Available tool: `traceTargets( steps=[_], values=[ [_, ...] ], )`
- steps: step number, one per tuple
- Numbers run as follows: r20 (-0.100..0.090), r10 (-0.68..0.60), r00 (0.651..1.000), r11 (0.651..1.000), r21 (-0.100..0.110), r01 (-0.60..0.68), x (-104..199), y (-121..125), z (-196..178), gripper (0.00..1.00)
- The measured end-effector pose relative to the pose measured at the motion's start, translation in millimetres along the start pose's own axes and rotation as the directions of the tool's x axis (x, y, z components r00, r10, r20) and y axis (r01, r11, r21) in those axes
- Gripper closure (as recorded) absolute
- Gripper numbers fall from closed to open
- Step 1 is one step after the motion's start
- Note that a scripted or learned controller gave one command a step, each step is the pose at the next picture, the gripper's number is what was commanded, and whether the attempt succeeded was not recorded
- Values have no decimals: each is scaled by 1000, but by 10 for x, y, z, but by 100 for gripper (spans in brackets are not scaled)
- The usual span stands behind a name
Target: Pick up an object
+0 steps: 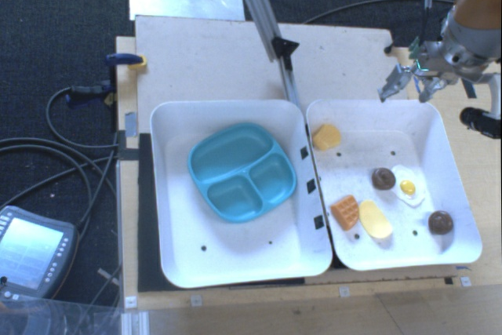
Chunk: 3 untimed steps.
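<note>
Six small food toys are lying in the right bin (447,145): a yellow chunk (326,137) near the back left corner, a brown donut (383,178) in the middle, a fried egg (409,188) just beside it, and a waffle (345,212), a long yellow piece (375,220) and another brown donut (440,223) along the front. The gripper (409,84) is hanging over the back rim of that bin with its fingers spread apart, holding nothing. A blue plate with three sections (241,171) is sitting in the left bin (176,231).

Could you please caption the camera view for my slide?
Tool above right bin of toy food; blue tray in left bin.
</note>
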<state>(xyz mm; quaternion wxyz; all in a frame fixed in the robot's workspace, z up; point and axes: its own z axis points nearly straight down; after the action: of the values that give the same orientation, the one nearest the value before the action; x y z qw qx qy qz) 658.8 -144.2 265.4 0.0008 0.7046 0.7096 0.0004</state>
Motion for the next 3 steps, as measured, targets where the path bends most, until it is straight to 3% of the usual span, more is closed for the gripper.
traceTargets(
  steps=[1, 3],
  values=[
    [1, -1, 1000, 1000, 0, 1, -2, 0, -1, 0],
    [-1, -1, 1000, 1000, 4, 1, 147, -60, 958, 0]
  ],
)
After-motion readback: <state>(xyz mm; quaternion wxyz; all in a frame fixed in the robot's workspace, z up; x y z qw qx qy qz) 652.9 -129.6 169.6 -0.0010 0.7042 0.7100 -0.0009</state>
